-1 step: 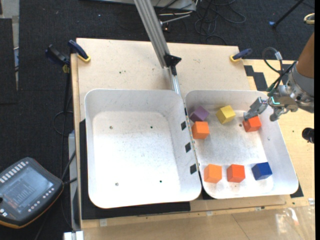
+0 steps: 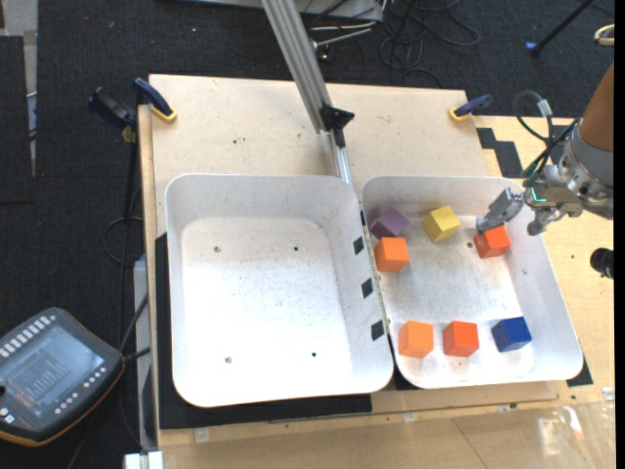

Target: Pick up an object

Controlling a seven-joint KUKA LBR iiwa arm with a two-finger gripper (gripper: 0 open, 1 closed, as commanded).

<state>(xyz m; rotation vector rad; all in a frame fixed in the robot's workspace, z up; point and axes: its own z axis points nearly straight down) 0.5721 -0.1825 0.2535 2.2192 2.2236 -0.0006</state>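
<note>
Above the right bin [image 2: 547,272], the claw [image 2: 520,213] hung spread and unloaded beside a red cube [image 2: 492,241], positioned to straddle it for pickup.

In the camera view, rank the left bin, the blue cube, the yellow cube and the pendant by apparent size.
1. Left bin, by far the largest.
2. Pendant, partly cut off by the edge.
3. Blue cube and yellow cube: they look alike, and the blue one sits nearer the camera, so no ranking.

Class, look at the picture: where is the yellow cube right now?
The yellow cube lies in the right bin, near its far edge, between the purple cube and the red-orange cube by the gripper.
</note>
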